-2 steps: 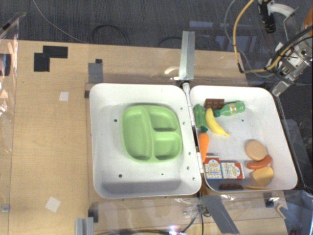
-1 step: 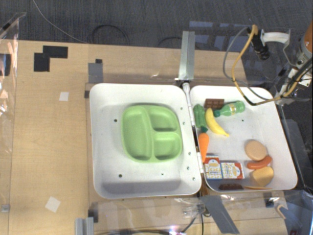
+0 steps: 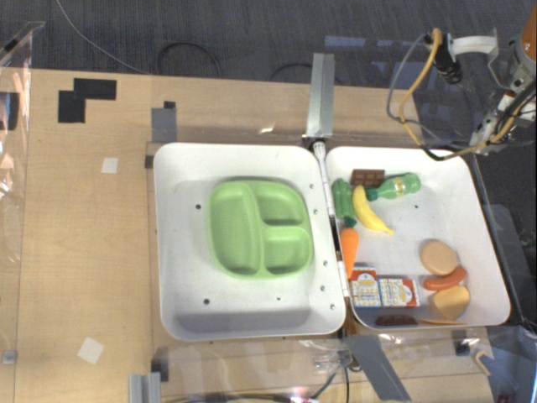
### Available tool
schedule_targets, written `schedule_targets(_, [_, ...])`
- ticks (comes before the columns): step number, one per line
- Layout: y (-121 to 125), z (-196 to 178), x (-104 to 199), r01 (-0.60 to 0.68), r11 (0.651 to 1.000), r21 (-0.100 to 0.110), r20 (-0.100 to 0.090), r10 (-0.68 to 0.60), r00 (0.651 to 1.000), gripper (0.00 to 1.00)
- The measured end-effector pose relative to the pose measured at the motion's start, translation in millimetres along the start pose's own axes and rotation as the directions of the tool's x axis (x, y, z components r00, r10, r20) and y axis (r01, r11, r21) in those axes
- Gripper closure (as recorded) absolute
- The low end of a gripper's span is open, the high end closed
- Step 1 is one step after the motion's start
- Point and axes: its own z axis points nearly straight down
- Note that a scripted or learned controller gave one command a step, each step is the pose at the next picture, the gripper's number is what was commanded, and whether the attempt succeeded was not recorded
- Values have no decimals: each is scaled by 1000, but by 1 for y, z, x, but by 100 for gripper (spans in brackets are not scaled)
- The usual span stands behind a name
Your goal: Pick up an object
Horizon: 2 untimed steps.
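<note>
Closest to me, along the near wall of the right bin (image 3: 495, 250), sits a small printed carton (image 3: 383, 291) with a dark bar (image 3: 395, 319) tucked just in front of it. Beside those cluster a tan bread roll (image 3: 439, 257), a red sausage (image 3: 444, 279) and a yellow-orange piece (image 3: 450, 301), all touching or nearly so. Further back, against the divider, a carrot (image 3: 349, 248), a banana (image 3: 369, 210), a green bottle (image 3: 394, 187) and a brown block (image 3: 367, 177) crowd together. The left bin (image 3: 176, 309) carries a green divided tray (image 3: 258, 227).

The arm (image 3: 512, 91) hangs at the far right corner, above and outside the bins; I can't tell the state of its tool from here. Nothing is lifted yet.

My worry: everything pickable is packed tight or hugging a wall, so a descent could straddle two items or nudge one aside.
</note>
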Motion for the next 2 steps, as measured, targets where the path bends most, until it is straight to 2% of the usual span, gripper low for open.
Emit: schedule_targets(2, [-7,-27,2,17,1000,2,-11,-17,1000,100])
